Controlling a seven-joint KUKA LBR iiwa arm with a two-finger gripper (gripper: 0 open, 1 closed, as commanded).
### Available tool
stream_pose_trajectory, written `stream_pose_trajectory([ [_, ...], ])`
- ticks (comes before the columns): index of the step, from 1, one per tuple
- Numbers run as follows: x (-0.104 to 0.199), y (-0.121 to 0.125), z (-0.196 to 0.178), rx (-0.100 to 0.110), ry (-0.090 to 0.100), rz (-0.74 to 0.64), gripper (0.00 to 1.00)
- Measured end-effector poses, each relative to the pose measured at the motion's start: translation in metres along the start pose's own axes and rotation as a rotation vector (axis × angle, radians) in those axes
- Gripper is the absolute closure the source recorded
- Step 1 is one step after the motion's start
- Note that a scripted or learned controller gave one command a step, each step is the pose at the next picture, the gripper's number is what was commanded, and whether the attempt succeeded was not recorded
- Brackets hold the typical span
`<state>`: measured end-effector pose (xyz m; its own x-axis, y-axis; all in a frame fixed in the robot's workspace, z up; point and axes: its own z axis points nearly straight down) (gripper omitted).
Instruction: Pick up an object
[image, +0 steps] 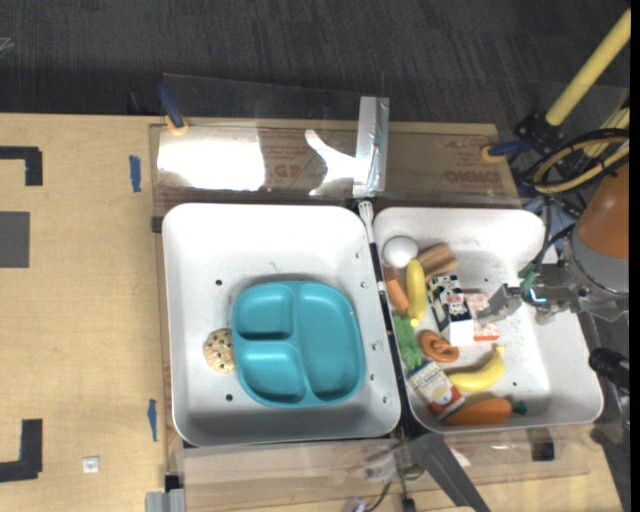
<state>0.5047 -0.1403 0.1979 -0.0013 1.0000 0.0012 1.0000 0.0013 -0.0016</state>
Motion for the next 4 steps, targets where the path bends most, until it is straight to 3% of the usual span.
stream_pose_trajectory([
  [1,0.038,0.038,0.097,-0.02,-0.005,-0.067,0.0],
  [2,0.028,0.049,0.105,-0.016,-0.003,-0.074,0.0],
  [3,-0.034,0.021,0.105,-0.019,-0.009,-0.245,0.0],
  [4,0.027,0.054,0.077,-0.006,-0.003,-0.463,0.0],
])
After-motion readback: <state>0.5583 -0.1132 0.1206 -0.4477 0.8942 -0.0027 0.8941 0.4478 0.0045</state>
